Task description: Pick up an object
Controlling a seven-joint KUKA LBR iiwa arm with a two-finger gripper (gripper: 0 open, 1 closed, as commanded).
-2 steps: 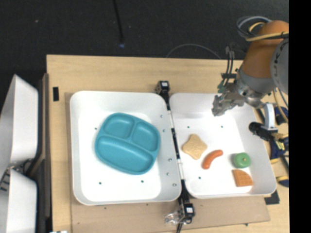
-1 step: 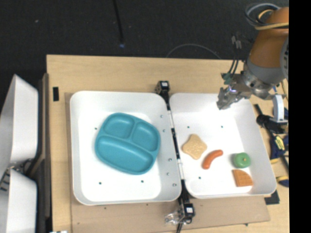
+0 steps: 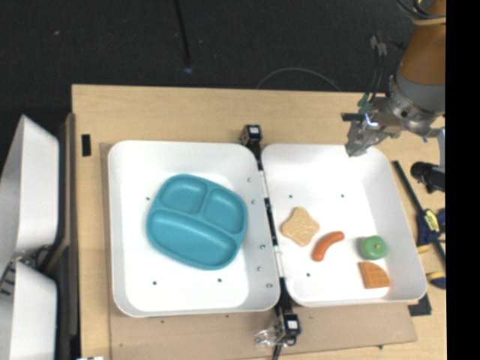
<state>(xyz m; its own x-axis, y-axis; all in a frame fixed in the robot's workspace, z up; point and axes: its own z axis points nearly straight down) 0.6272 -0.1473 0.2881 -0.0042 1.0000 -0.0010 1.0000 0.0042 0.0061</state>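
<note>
In the right bin (image 3: pixel 330 178) lie a tan toast-like piece (image 3: pixel 299 226), a red-orange sausage (image 3: pixel 327 246), a green apple (image 3: pixel 373 247) and an orange wedge (image 3: pixel 374 275). My gripper (image 3: pixel 360 142) hangs over the far right corner of that bin, well above and behind these items, with nothing seen between its fingers. The arm with its orange band (image 3: pixel 424 51) comes in from the upper right.
The left bin (image 3: pixel 127 171) holds a blue divided plate (image 3: pixel 196 220). A black clamp (image 3: pixel 251 135) sits at the far end of the seam between the bins, another clamp (image 3: pixel 281 328) at the near end. Tools (image 3: pixel 429 201) lie on the bench right of the bins.
</note>
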